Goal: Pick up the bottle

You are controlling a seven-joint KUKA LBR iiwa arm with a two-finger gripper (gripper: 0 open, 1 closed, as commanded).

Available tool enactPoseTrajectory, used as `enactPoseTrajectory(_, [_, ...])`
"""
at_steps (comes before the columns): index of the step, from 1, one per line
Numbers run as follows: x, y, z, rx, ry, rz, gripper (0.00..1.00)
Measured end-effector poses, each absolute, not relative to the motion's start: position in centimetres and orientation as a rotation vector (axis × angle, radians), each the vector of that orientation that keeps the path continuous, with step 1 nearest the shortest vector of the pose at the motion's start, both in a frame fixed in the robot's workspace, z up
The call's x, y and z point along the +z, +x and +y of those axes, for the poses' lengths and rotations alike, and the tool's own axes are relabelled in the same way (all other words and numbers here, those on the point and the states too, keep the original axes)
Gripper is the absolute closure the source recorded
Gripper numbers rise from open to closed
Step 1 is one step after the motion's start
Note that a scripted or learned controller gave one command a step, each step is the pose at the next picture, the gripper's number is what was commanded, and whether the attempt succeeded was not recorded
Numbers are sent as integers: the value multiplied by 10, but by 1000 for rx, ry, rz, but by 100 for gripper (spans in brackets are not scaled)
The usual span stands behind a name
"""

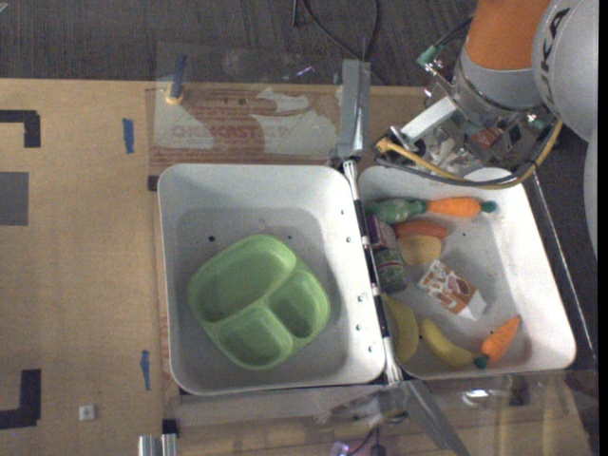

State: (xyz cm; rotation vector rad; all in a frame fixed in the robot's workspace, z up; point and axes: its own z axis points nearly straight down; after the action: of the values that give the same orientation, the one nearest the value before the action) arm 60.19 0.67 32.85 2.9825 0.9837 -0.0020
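A small green bottle (397, 209) lies on its side at the back left of the right bin (546, 293), touching the leafy end of a long orange carrot (459, 207). The gripper (456, 150) hangs over the back rim of that bin, up and to the right of the bottle and apart from it. Cables and the wrist housing hide its tips. The grey arm with its orange band (513, 17) comes in from the top right.
The right bin also holds a red-orange piece (421, 228), a yellowish potato (421, 250), a dark cylinder (388, 262) along the left wall, a small carton (446, 289), two bananas (427, 335) and a short carrot (501, 338). A green divided plate (258, 300) sits in the left bin (190, 207).
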Motion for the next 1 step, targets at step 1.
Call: enactPoseTrajectory(1, [282, 570, -6, -4, 3116, 416, 100])
